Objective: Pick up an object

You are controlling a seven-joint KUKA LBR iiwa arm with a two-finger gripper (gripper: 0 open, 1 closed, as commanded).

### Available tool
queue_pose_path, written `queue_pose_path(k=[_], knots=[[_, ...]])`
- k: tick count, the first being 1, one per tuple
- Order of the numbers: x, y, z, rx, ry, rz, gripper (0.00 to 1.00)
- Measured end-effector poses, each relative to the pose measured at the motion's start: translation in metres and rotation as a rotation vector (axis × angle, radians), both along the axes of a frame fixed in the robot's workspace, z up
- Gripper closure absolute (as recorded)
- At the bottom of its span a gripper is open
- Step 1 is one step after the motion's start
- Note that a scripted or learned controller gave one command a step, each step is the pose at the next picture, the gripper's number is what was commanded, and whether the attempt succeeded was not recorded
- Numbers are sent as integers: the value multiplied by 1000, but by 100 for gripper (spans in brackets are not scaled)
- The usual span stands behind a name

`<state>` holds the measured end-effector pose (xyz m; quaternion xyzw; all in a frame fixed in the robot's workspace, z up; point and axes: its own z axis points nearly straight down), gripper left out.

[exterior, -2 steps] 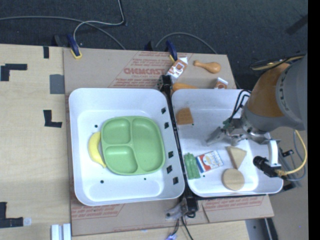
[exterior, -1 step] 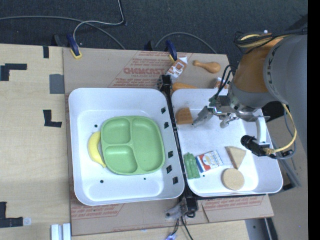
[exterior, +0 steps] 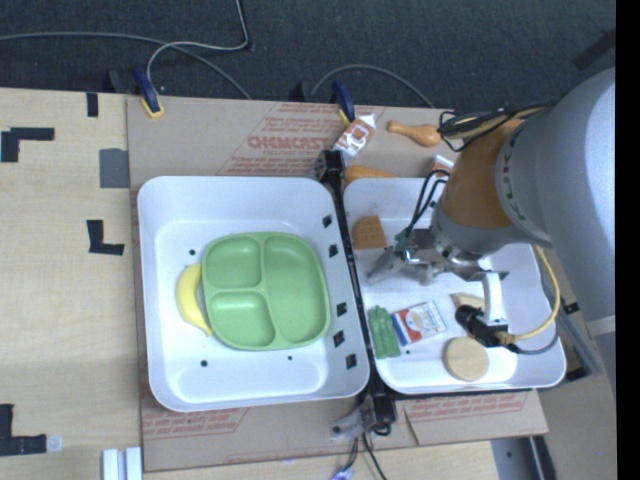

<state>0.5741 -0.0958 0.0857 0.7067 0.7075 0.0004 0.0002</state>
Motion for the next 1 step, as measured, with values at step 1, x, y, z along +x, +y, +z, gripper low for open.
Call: queue_pose_path(k=[1], knots=[[55,38,99,-1,-1,1,0]])
